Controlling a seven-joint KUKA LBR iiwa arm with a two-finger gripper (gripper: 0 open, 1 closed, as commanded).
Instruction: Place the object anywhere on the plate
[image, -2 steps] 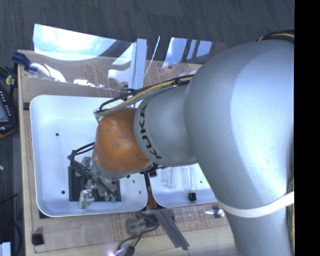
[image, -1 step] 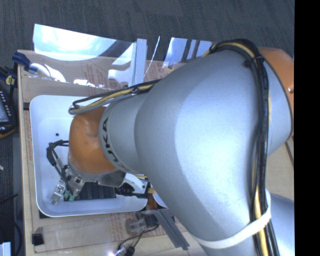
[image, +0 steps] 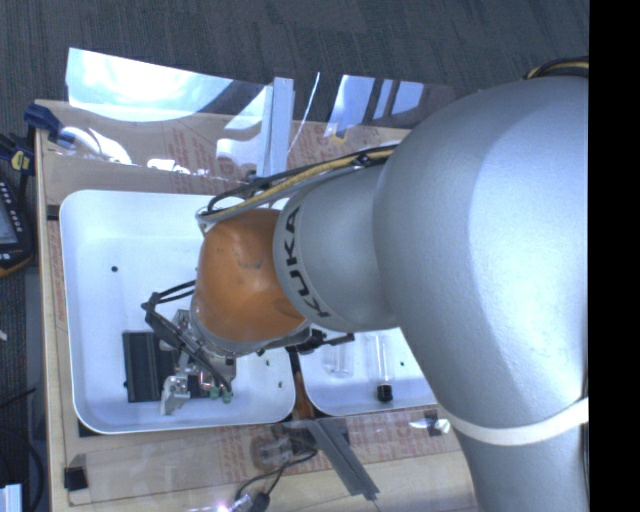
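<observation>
My gripper hangs low over the near part of the left bin, under the orange band of the wrist. A flat black rectangular object lies on the bin floor just left of the gripper, close to it or touching it; I cannot tell which. The arm's big grey body hides most of the right bin and the middle of the scene.
In the visible strip of the right bin lie clear, glass-like pieces and a small black item. A small dark speck marks the left bin's floor. Cables and metal brackets sit along the bench's near edge.
</observation>
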